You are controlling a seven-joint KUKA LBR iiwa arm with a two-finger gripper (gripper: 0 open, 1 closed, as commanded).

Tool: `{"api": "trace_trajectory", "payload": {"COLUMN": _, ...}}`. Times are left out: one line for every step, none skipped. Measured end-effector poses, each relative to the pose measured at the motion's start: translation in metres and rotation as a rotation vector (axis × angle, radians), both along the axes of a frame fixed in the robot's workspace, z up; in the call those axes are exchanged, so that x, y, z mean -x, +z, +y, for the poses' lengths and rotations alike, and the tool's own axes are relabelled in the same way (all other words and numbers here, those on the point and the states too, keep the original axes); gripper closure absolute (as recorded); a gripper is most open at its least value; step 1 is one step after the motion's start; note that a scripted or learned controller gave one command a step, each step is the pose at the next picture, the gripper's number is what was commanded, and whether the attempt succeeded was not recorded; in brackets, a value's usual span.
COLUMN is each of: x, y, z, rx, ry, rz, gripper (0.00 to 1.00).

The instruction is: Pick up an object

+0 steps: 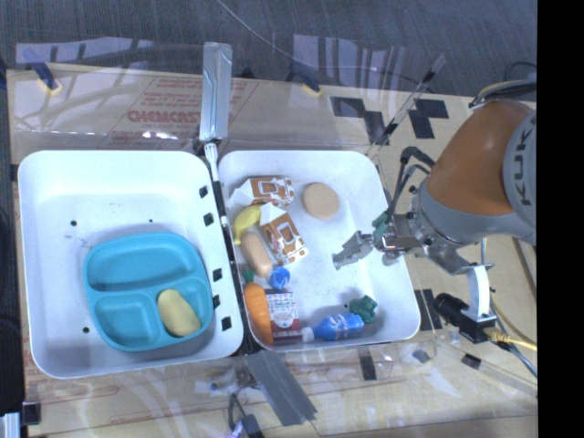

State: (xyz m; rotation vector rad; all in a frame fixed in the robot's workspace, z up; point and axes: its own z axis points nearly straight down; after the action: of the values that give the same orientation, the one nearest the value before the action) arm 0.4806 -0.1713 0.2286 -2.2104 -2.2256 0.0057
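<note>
The pick looked barely begun: the grey two-finger gripper (351,250) hung with fingers parted and nothing between them over the bare floor of the right white bin (398,292), while the round tan cookie-like disc (320,201) lay untouched nearby.

Toy foods (274,245) heaped along right bin's (394,272) left side, yellow potato (180,311) in teal tray (137,281), left bin (46,245)
</note>
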Motion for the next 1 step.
{"api": "trace_trajectory", "payload": {"x": -0.0712, "y": -0.0189, "z": 0.0268, "rx": -0.001, "ry": 0.103, "rz": -0.001, "gripper": 0.00}}
